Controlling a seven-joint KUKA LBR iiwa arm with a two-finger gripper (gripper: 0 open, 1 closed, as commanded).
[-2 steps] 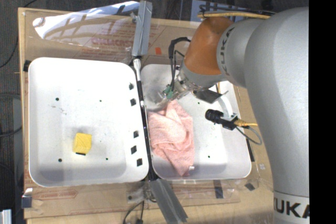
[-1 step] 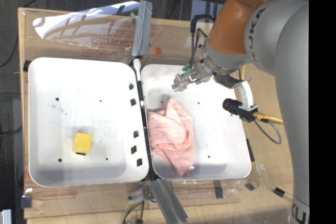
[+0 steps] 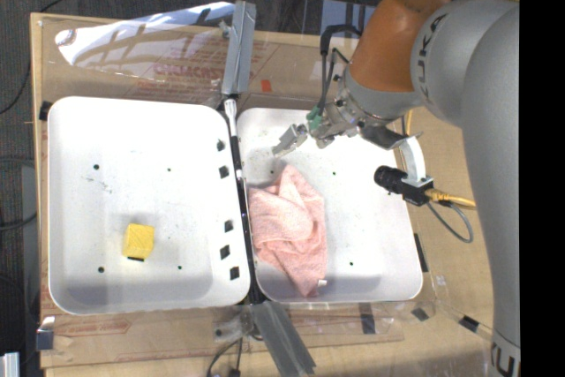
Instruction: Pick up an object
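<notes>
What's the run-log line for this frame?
arm: over right bin far end | gripper: holds nothing visible | pink cloth: in right bin, near left wall | yellow block: in left bin

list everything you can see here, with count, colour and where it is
bins: two, white, side by side on the bench
cloth: one, pink, crumpled, left part of the right bin against the divider
block: one, yellow, lower left area of the left bin
bench: one, tan, under both bins
clear sheet: one, see-through, lying on the bench behind the left bin
arm: one, grey with an orange band, reaching in from the right
pincer: one, grey metal, above the far part of the right bin, nothing visibly between its fingers
</notes>
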